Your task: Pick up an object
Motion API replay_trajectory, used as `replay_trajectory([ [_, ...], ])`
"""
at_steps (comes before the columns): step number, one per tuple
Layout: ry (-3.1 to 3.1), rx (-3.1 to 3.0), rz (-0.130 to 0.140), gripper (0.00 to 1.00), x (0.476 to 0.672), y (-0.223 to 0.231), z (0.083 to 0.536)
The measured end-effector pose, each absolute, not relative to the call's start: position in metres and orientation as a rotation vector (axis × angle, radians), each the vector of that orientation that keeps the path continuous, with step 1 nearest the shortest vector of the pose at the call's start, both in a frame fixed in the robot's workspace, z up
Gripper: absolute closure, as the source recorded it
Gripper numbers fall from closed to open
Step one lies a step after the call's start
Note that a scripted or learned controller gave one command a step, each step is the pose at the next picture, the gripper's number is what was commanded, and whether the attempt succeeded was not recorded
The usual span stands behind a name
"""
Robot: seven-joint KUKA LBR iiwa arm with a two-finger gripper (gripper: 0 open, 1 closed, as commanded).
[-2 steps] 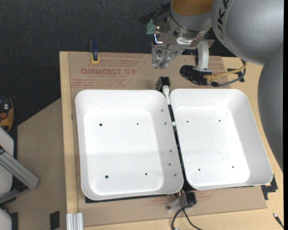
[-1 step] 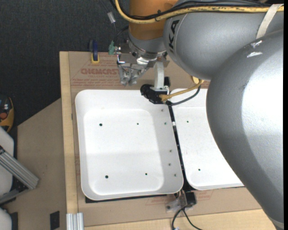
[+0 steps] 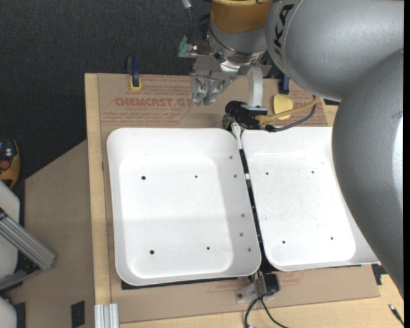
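The two white bins sit pressed side by side on a brown board, their rims meeting along a dark seam, so that whatever is lifted from one could be dropped straight into the other. The board is fixed at its far edge by a blue clamp (image 3: 134,72), which keeps it from sliding under the arm's pushes.

The hand (image 3: 206,90) hangs above the board's far strip, beyond the far rim of the left bin (image 3: 122,192) and just to the side of the dark fitting (image 3: 242,115) at the head of the seam. It points down from the wrist with its orange band (image 3: 238,16). Its tips are small and blurred; I cannot tell how wide they stand, and nothing recognisable sits between them.

As for a thing to pick up, both the left bin, below the hand, and the right bin (image 3: 320,256), below and off to the arm's side, show bare white floors with small dark dots. By my judgement no grasp has succeeded.
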State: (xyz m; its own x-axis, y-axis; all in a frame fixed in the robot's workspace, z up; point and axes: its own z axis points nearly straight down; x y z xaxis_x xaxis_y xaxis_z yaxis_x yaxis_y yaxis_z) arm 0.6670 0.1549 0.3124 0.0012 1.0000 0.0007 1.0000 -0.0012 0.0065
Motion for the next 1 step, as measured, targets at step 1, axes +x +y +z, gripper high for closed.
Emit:
replay_trajectory([
  [1,2.227,2.219,-0.003,1.00,0.6658,0.2272,0.2299],
])
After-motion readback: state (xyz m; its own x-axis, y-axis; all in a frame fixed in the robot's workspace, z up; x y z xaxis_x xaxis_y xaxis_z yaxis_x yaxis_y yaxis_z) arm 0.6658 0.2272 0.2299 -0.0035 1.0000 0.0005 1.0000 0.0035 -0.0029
